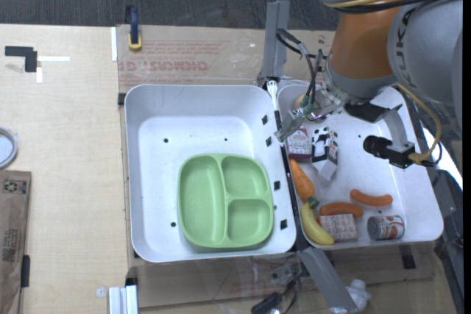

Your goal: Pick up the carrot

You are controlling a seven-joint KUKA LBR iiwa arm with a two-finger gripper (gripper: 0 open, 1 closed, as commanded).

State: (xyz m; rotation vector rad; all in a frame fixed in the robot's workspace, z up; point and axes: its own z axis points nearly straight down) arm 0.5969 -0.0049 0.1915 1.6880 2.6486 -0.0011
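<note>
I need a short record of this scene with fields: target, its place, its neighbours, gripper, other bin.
target: carrot
place: right bin, by its left wall, lying free
neighbours: banana just below it; small carton above it; sausage and can further right
gripper: gripper over the right bin, right of the carrot; finger state unclear
other bin: left bin holds a green divided plate

The grey arm with the orange band (383,26) is cut off by the top and right edges, and its bulk hides the far right corner of the white right-hand bin (423,209). The gripper (315,105) is too cluttered with cables to tell how it stands. Left of the white left-hand bin (140,180), a round silvery ring (6,148) and a brown paper bag (13,232) are cut by the left edge. Labels on the small boxes (313,145) and small can (385,227) are too small to read.
</note>
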